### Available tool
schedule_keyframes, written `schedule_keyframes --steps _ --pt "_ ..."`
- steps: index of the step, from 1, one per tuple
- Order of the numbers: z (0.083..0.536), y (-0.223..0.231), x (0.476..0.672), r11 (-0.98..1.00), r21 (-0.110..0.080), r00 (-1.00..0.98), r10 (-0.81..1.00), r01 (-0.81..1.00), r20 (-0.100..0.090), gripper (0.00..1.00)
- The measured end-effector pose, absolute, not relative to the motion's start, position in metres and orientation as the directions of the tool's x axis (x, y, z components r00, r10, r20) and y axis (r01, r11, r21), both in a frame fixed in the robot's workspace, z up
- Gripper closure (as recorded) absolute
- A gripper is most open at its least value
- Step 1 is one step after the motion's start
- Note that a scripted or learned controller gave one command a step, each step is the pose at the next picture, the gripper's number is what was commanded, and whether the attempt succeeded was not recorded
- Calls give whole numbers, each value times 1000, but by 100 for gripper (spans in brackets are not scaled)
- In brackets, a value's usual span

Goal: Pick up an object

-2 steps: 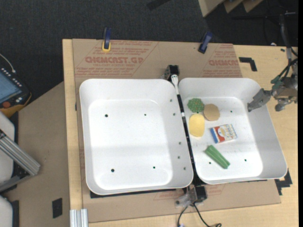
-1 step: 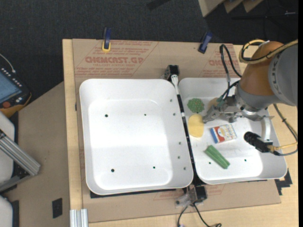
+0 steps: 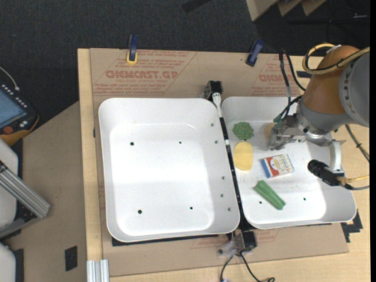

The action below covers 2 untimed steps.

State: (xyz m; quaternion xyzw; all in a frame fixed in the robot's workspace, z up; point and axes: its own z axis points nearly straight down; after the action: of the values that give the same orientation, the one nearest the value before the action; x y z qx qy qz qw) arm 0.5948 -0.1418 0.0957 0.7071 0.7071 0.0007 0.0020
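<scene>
Camera view is showing the gripper hovering in the right bin, finger state I cannot tell, with the red-and-blue card lying just near of it, long axis running left-right.

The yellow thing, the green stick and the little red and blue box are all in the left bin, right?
Not quite. The camera view shows the yellow thing, the green stick and the little red and blue box all in the right bin, not the left.
</scene>
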Motion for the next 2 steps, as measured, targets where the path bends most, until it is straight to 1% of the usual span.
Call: schedule_keyframes --steps 1,2 --pt "217 -77 572 7 13 -7 1000 1000 1 100" --pt "220 -7 548 8 -3 -8 1000 1000 4 100"
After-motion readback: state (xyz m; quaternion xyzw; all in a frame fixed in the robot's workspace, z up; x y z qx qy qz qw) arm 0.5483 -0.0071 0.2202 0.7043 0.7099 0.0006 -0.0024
